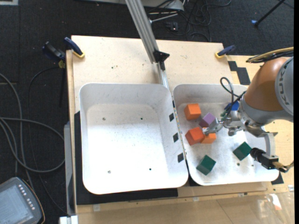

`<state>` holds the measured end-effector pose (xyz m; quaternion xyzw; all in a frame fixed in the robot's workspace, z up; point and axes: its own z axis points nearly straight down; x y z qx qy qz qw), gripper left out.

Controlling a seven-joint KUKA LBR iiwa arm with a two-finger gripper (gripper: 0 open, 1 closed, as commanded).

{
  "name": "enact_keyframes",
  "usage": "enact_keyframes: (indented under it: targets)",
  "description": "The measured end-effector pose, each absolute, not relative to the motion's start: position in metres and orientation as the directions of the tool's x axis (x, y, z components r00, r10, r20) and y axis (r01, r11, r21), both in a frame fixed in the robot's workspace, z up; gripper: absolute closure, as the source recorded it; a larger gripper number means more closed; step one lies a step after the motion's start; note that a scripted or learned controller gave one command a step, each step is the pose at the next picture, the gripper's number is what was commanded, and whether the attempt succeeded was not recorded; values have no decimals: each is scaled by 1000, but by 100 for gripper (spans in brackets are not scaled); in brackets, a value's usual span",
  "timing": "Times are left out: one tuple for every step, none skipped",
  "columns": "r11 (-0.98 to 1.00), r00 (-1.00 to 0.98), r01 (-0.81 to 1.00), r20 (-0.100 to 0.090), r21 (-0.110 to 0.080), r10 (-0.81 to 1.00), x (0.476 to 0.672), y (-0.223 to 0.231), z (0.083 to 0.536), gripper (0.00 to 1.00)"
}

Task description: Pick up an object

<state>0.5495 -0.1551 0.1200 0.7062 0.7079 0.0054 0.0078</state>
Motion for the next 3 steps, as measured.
enact_keyframes:
  targets:
    - [0, 0, 1000, -4, 24, 1000, 551, -155, 130, 100]
    - [2, -2, 1000, -2, 5, 1000, 548, -163, 177, 100]
    - [2, -2, 1000, -3, 8, 1000, 555, -169, 238, 100]
